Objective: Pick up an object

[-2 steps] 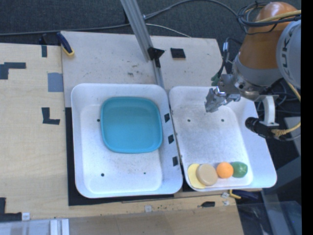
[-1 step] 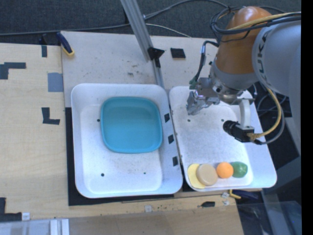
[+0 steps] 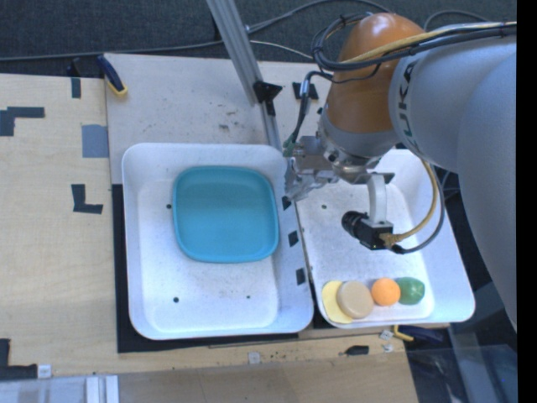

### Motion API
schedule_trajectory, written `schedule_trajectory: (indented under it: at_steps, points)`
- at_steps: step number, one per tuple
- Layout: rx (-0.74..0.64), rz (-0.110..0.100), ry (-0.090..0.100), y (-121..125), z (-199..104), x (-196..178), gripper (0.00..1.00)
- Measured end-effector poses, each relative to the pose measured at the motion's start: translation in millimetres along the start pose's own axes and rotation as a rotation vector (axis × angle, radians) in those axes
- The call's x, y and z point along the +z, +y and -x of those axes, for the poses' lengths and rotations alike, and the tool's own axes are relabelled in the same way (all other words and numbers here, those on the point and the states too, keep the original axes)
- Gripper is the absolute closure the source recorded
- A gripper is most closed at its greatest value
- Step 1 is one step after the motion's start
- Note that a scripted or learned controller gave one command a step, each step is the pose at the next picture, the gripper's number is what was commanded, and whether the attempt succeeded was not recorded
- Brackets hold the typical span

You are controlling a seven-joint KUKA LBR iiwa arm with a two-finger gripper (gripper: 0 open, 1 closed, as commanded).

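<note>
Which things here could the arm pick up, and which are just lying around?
For the job:
gripper
teal plate
orange ball
green ball
tan round piece
yellow piece

Lying about:
left bin
right bin
yellow-handled clamp

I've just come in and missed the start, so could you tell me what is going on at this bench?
A grey KUKA arm is trying to pick up an object. Its hand sits over the divide between the two white bins, near their far end. The left bin holds a blue plate. In the right bin, a yellow piece, a tan disc, an orange ball and a green ball line the near edge, untouched.
</note>
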State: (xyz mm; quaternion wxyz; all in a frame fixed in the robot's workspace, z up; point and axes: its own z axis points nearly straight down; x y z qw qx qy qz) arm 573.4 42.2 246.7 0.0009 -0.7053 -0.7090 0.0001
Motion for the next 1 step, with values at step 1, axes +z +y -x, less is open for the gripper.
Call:
schedule_trajectory:
  at_steps: [1]
  points:
    - [0.001, 0.0, -0.001, -9.5, -46.7, 8.6, 1.0]
